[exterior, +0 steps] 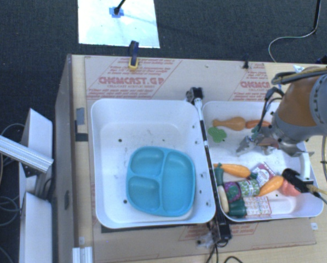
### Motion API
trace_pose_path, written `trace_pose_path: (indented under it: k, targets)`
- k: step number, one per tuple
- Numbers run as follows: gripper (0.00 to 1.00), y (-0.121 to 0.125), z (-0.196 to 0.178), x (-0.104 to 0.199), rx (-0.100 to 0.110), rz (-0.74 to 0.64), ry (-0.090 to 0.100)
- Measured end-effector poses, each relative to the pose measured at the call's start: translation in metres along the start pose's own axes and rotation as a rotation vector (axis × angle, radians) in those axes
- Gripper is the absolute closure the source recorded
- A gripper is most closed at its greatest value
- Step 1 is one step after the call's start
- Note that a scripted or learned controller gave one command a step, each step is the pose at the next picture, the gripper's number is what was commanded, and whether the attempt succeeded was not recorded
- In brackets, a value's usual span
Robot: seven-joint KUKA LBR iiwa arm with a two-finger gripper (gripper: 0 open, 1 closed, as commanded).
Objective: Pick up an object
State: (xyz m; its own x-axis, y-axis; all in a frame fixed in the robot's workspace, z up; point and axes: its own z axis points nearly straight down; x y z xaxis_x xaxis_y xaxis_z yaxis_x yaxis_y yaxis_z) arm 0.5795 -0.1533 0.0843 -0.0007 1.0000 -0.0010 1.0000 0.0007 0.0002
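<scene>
You are looking down on a bench with two shallow white bins side by side. The left bin [105,163] holds a light blue divided plate [161,181], lying flat toward its front. Your arm [303,106], grey with an orange band, reaches in from the right over the right bin [311,206]. Its gripper [254,142] hangs low over the middle of that bin, metal tips pointing down and to the left. You cannot tell how the tips are set, and nothing shows between them. Just left of the gripper lies a small green toy [217,134]. Behind it an orange drumstick-shaped toy [229,123] lies near the back wall. In front, a carrot [233,170] lies beside a cluster of toys, including a second carrot [272,184] and a printed packet [241,190].
</scene>
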Motion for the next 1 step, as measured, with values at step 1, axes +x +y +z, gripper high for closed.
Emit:
trace_pose_path:
  k: [1]
  targets:
    - [0.00,0.0736,-0.0693,-0.0034,-0.006,-0.004,0.000]
